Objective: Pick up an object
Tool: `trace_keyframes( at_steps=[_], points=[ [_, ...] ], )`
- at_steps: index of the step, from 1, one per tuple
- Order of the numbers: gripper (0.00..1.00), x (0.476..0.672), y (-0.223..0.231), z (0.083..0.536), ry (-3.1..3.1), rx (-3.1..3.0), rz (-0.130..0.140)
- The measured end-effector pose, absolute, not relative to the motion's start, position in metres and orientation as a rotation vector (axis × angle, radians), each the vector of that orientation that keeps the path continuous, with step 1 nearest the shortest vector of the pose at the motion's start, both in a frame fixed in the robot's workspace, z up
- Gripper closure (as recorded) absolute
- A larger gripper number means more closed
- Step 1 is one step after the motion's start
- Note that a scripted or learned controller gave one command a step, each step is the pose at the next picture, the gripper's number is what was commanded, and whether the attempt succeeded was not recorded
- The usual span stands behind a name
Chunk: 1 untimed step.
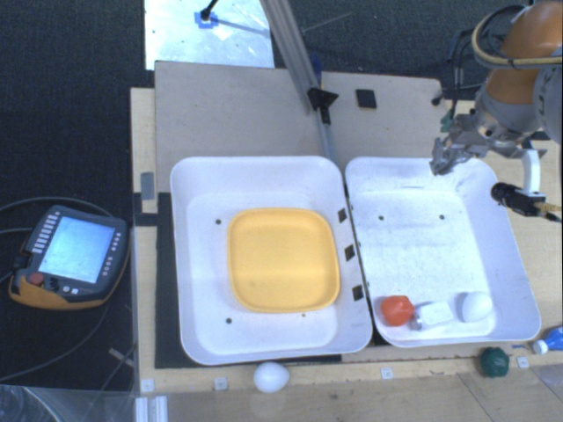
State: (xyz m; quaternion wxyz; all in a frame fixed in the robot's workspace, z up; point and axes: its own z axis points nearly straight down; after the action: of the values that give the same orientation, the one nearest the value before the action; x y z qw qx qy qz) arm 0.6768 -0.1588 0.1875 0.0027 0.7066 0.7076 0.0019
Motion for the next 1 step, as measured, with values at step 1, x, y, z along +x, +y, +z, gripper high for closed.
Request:
trace_keyframes(
  at_steps=[1],
  points=[
    [1.00, 0.6775, -0.1589, 0.2095, 2.221, 2.219, 0.003]
  ],
)
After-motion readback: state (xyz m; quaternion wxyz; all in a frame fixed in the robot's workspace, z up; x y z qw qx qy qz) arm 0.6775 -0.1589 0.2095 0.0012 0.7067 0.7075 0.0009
